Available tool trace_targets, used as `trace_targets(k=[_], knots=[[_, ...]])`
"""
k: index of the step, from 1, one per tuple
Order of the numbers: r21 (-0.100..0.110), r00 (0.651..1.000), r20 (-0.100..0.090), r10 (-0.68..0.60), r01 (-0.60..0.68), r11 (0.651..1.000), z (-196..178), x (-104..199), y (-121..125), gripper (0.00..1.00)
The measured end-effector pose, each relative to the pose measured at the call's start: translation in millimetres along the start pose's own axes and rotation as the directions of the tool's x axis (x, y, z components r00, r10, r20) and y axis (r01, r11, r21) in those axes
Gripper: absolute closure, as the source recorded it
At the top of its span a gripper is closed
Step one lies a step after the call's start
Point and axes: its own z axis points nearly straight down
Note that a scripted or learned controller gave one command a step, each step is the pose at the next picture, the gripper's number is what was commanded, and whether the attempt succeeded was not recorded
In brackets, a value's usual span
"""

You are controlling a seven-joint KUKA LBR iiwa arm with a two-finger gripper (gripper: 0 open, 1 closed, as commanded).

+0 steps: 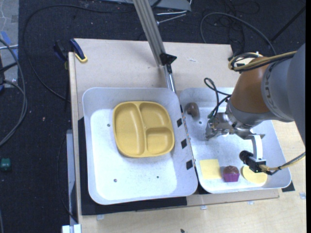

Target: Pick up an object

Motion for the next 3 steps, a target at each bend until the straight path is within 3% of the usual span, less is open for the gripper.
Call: trace_targets(k=[3], knots=[[0.0,1.0,-0.001,-0.005,0.005,1.0,-148.5,2.7,10.5,1.0]])
